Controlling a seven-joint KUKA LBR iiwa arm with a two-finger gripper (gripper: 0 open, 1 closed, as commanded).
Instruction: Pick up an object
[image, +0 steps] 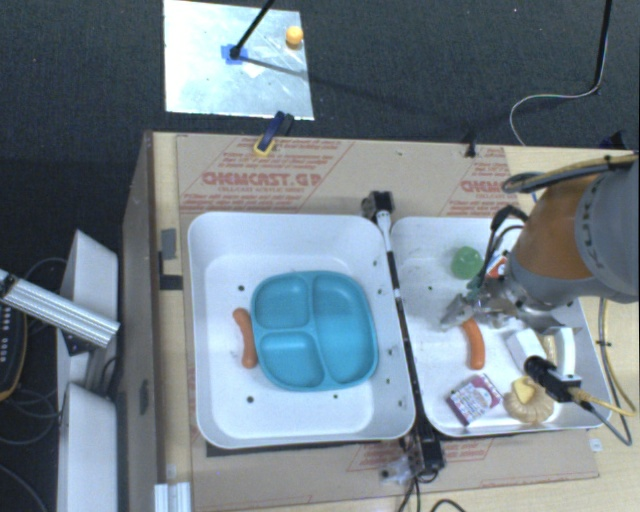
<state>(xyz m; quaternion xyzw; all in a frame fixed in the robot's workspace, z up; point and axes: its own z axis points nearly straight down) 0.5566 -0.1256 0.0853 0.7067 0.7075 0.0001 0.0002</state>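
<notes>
The grey arm (585, 245) comes in from the right edge of the frame at mid height. Its orange band is turned toward the camera, and the wrist bends down and to the left over the right bin (428, 375). The gripper (472, 312) sits in the centre of that bin, pointing toward the lower left of the frame. The metal parts at its tip are too small and blurred to tell whether it is spread or clenched, and nothing can be seen held in it.

The right-bin sausage (475, 346), orange and lying nearly upright in the frame, is just below the gripper, with its upper end close to the gripper's tip. Whether the two touch cannot be told. A green ball (465, 262) rests above the gripper, near the bin's upper edge. A small purple box (473, 398) lies below the sausage by the bin's lower rim. A beige lump (528, 400) sits to the right of that box, and a white piece (524, 347) lies to the right of the sausage.

In the left bin (230, 405), a blue divided plate (312, 330) sits in the middle. A left-bin sausage (246, 338), also orange, lies just beside the plate's left rim.
</notes>
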